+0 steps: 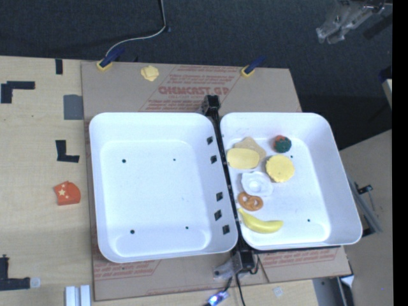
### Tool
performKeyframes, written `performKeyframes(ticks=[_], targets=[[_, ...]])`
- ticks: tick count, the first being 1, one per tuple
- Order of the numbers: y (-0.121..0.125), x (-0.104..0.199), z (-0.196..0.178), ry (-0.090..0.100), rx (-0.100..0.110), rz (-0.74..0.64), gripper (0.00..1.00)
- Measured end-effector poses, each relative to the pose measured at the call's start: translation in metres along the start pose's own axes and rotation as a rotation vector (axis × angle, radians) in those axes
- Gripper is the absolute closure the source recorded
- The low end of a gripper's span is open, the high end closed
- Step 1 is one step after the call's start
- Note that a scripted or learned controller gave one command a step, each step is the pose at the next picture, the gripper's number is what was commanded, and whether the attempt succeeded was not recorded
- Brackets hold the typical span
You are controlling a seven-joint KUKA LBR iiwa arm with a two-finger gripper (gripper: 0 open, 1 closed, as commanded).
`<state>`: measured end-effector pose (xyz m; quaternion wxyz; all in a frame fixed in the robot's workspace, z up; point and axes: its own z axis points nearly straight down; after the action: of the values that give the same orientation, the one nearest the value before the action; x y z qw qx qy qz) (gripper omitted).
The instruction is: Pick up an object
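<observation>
Claw (331, 32) hangs top right, off the bins, over dark floor; blurred, so can't tell how open it is or if it grips anything. Well below and left of it: right bin (338, 171), objects bunched vs. its left wall: banana (260, 222), pretzel (250, 201), white piece (256, 184), two yellow rounds (280, 168), green-red ball (282, 144). Bin's right half bare. Further left, left bin (102, 171).

Both bins (153, 123) are smooth, slightly glossy white plastic; the sheet (191, 88) beneath is matt brown cardboard.
</observation>
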<state>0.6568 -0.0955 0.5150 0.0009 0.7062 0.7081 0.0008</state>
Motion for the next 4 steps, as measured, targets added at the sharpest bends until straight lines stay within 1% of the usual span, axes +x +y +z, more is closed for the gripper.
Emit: performKeyframes(ticks=[1, 3, 4], targets=[[0.012, -0.014, -0.02, -0.002, 0.002, 0.002, 1.0], [-0.033, -0.125, -0.02, -0.001, 0.003, 0.004, 1.0], [0.013, -0.128, -0.02, -0.003, 0.0, 0.001, 1.0]])
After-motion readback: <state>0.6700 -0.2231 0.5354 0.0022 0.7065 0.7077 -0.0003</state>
